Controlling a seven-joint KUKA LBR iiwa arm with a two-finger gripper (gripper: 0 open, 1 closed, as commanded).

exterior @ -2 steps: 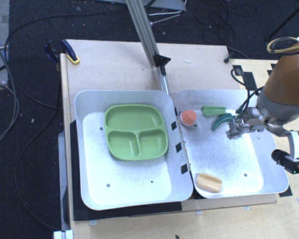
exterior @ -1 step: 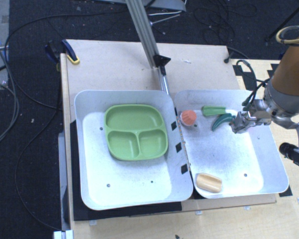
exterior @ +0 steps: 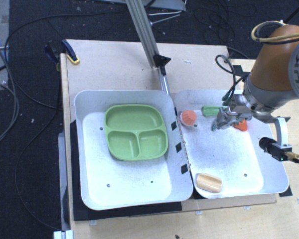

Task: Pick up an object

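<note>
The counter [exterior: 114, 59] carries two white bins. In the right bin [exterior: 229, 153], the end effector [exterior: 220, 124] hovers; finger state cannot be determined. Orange ball [exterior: 189, 117] lies just beside it.

Your arm [exterior: 279, 59] runs off the right edge; it covers part of a green piece [exterior: 210, 110] and an orange one [exterior: 241, 125]

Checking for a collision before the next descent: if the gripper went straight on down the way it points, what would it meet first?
Probably the bare floor of the right bin: the gripper points down between the green piece and the orange piece, though depth is unclear.
</note>
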